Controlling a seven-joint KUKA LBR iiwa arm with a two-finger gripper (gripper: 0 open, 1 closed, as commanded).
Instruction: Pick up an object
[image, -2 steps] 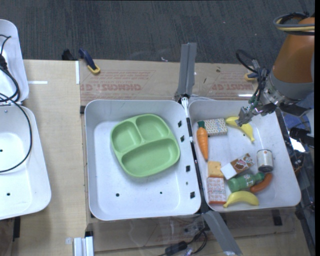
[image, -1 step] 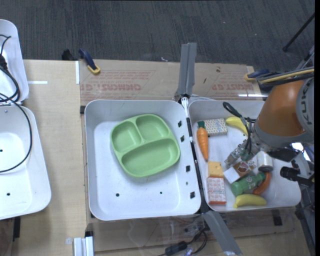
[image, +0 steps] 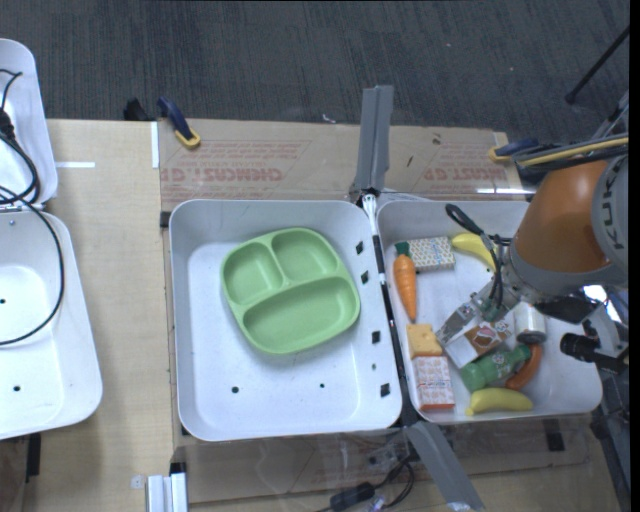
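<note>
The right bin (image: 572, 392) holds a pile of toy food. A carrot (image: 405, 284) lies along its left side, with a speckled box (image: 431, 253) and a yellow banana (image: 470, 248) behind it. An orange wedge (image: 423, 340) and a red-and-white carton (image: 433, 382) sit at the front left. A white packet with a brown picture (image: 482, 341), a green item (image: 487, 370), a second banana (image: 499, 401) and a red-orange piece (image: 527, 366) crowd the front. My gripper (image: 464, 322) is low in this bin, right at the packet's left edge.
The left bin (image: 188, 330) holds a green divided plate (image: 290, 290). A grey divider post (image: 375, 140) stands between the bins at the back. A white basin with a black cable (image: 30, 330) sits at far left. My arm's orange band (image: 560, 225) hangs over the right bin's right side.
</note>
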